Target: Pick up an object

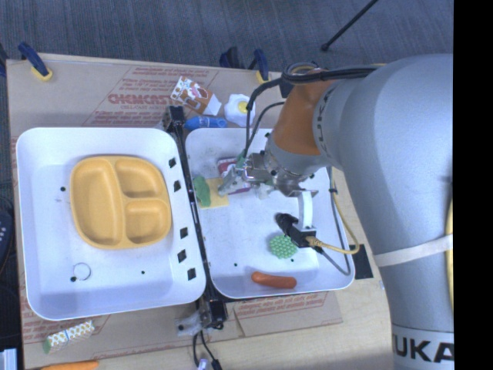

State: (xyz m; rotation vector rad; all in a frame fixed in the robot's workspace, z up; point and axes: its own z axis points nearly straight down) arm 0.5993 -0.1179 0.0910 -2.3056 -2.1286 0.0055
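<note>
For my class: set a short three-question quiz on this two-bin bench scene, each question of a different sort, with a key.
1. True or false: the yellow tray lies in the right bin.
2. Which thing lies nearest the right bin's front edge? A) green ball B) orange sausage C) sponge
3. Fill in: the gripper is over the ____ bin.

Key
1. False: it lies in the left bin.
2. B.
3. Right; it is beside the sponge near that bin's left wall.
</note>
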